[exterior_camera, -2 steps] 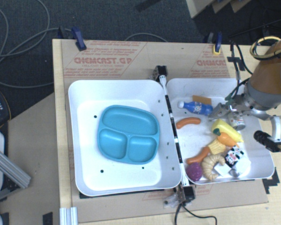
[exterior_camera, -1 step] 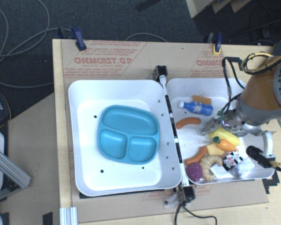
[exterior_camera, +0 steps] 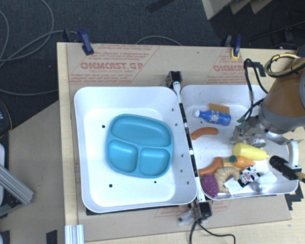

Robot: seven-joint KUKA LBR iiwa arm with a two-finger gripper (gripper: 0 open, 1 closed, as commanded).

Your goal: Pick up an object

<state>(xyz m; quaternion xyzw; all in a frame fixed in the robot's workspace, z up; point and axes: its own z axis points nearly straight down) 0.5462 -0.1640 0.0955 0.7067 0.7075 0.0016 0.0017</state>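
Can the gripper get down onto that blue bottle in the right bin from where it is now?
Probably yes. The blue bottle lies apart from the other toys with bare bin floor around it, and the gripper is just beside it with nothing between.

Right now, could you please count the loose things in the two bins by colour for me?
Blue: 2, plate, bottle
Orange: 3, block, sausage, carrot
Yellow: 1, banana
Purple: 1, grapes
Tan: 1, croissant
Total: 8

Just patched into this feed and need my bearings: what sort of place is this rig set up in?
Probably a robotics lab or test cell, not a kitchen: two white bins sit on a bench clamped at the back, loose cables trail over dark carpet, and toy food such as a plastic hot dog serves as practice objects.
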